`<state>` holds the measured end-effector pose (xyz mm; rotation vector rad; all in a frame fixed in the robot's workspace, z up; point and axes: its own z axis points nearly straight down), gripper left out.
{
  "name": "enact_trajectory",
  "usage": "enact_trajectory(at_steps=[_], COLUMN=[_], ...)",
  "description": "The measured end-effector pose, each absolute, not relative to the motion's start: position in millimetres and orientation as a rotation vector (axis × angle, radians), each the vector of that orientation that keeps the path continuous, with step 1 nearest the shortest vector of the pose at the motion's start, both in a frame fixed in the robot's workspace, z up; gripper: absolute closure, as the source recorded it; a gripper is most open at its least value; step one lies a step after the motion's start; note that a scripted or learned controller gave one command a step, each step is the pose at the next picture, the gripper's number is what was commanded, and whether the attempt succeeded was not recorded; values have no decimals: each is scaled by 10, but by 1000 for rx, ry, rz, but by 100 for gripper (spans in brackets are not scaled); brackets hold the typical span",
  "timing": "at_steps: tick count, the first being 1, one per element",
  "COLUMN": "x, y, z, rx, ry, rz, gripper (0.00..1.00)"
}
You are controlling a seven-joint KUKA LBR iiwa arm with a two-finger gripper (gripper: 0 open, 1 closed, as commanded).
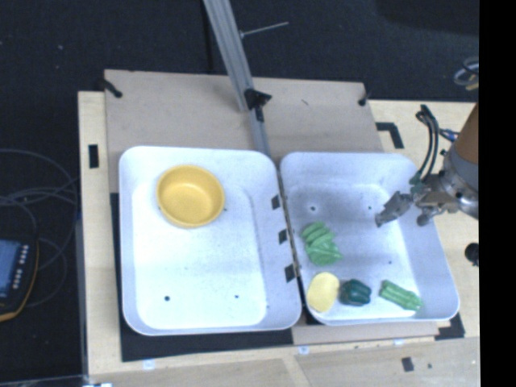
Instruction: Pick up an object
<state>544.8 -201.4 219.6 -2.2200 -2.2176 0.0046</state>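
Camera view: 2 shallow white bins are seen side by side. 1 round yellow bowl [190,196] is seen in the left bin [145,297]. In the right bin [435,252], 1 ridged light-green piece [321,243], 1 smooth yellow lump [323,292], 1 dark-green pepper [355,293] and 1 elongated green piece [400,295] are counted. The gripper [407,210] is spread, nothing gripped.
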Motion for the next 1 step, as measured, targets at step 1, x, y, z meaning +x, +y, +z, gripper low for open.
enact_trajectory(at_steps=[1], x=[5495], y=[-2086], z=[1726], rx=[-2221], ry=[-2219], rz=[4], gripper=[0])
